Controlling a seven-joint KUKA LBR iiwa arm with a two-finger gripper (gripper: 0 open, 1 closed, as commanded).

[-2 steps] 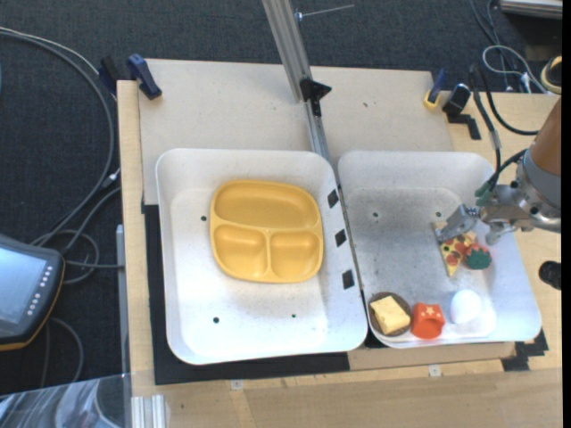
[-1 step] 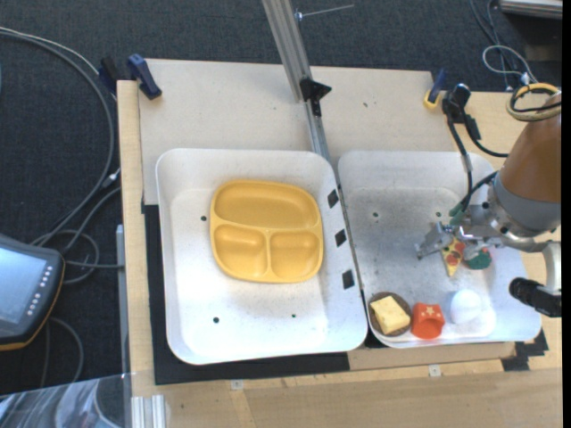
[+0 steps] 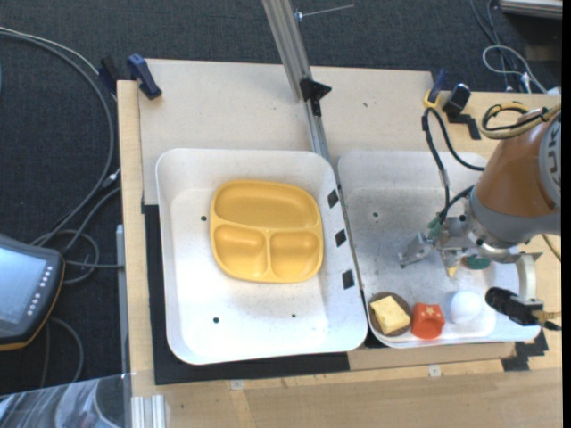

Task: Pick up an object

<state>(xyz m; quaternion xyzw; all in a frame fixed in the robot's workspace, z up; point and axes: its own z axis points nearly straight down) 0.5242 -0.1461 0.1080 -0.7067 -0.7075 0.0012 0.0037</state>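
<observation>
Three small objects lie along the front edge of the right bin [image 3: 393, 185]: a yellow block [image 3: 389, 314], a red piece [image 3: 428, 321] and a white ball [image 3: 465, 307]. My gripper [image 3: 433, 260] hangs over the middle of that bin, just behind and above these objects. Its fingers [image 3: 412, 256] are spread apart with nothing between them. The arm's orange band [image 3: 522, 181] rises at the right. A bit of green [image 3: 479, 261] shows under the wrist; what it is I cannot tell.
The left bin [image 3: 187, 319] holds a yellow divided plate [image 3: 266, 230]. A metal pole [image 3: 294, 52] slants down to the seam between the bins. Black cables [image 3: 437, 150] hang over the right bin's far side.
</observation>
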